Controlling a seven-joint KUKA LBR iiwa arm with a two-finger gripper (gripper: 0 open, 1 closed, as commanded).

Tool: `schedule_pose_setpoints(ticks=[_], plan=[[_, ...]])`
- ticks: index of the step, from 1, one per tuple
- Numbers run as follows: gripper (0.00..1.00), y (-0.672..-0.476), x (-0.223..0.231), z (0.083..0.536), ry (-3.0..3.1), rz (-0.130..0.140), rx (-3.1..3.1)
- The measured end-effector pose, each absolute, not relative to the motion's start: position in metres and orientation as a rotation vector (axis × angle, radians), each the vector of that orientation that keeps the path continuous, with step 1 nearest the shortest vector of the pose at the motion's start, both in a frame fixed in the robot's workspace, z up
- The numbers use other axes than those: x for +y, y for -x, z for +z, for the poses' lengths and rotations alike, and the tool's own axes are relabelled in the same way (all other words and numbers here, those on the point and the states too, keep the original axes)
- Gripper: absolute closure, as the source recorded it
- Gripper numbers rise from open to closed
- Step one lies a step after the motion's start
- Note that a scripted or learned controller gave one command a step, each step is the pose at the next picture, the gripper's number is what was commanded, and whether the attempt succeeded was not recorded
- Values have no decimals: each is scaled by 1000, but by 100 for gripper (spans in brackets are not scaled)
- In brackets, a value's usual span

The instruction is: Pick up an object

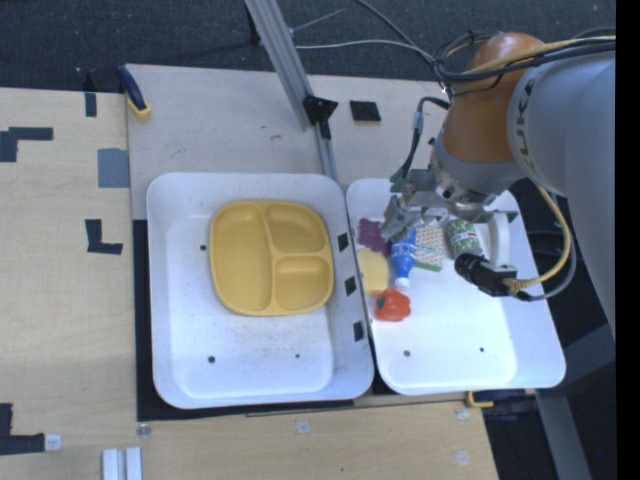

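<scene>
Arm [560,98]: cut off by the right and top edges, so its base is not seen.
Gripper [408,218]: its fingertips are lost among the clutter; open or shut cannot be told.
Right bin [470,358]: its far rim is covered by the wrist.
Purple item [371,234]: partly masked by the gripper; its kind cannot be told.
Green-labelled bottle [462,236]: its upper end is hidden under the wrist.
Blue-and-white tube [402,260]: its print is too small to be read.
Metal pole [280,43]: cut off by the top edge.
</scene>
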State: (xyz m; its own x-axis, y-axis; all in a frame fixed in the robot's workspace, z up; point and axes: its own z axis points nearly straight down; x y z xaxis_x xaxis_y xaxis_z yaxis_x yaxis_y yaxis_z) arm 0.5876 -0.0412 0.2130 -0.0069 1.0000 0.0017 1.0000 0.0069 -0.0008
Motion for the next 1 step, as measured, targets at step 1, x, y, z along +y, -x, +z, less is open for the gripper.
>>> schedule_pose_setpoints(ticks=[1], plan=[[100, -580, 9, 212, 2214, 2, -2227]])
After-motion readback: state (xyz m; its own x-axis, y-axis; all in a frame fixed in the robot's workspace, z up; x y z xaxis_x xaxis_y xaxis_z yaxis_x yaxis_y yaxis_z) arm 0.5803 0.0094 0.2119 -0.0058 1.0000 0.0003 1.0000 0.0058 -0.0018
